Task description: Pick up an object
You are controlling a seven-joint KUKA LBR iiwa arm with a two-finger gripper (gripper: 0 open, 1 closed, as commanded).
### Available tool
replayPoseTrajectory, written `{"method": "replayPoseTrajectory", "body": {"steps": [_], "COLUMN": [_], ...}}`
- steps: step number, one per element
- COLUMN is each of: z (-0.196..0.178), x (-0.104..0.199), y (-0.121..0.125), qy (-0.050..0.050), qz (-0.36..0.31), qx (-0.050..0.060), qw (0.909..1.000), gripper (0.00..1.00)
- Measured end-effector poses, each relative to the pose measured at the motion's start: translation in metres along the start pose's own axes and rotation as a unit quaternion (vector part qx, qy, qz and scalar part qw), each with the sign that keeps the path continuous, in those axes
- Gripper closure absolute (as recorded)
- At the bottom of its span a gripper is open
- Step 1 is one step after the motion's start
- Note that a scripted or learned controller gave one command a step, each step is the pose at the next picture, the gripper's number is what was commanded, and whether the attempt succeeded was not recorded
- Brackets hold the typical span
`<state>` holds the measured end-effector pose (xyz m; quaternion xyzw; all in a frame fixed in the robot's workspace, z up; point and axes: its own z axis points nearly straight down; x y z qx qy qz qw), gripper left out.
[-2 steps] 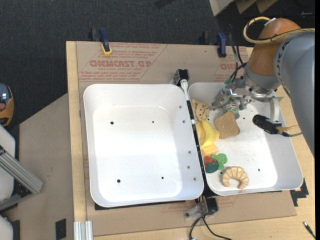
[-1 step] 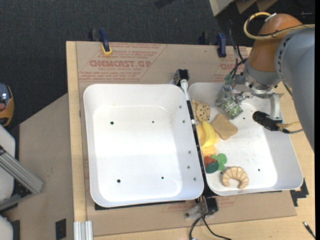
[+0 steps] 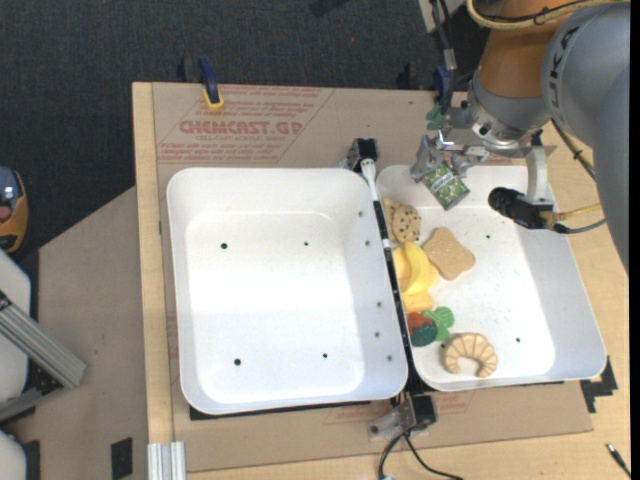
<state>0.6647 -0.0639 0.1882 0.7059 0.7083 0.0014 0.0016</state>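
Gripper (image 3: pixel 441 164), upper right of frame, pinches a green packet (image 3: pixel 444 185) above the right bin (image 3: pixel 560 298). Best lifted straight up, grip kept firm.

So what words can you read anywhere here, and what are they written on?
"CHEMCAST G P", in red capitals on the brown board under the bins.
A smaller red line below it: too blurred to read.
The green packet at the claw: print too small to read.

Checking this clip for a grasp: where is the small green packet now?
The small green packet hangs between the fingers of the gripper, over the far end of the right white bin, beyond the round speckled cookie.
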Motion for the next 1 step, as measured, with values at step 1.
{"method": "replayPoseTrajectory", "body": {"steps": [1], "z": [0.0032], "x": [0.0662], "y": [-0.0278], "qy": [0.000], "qz": [0.001], "qx": [0.004], "qw": [1.0000], "gripper": [1.00]}}
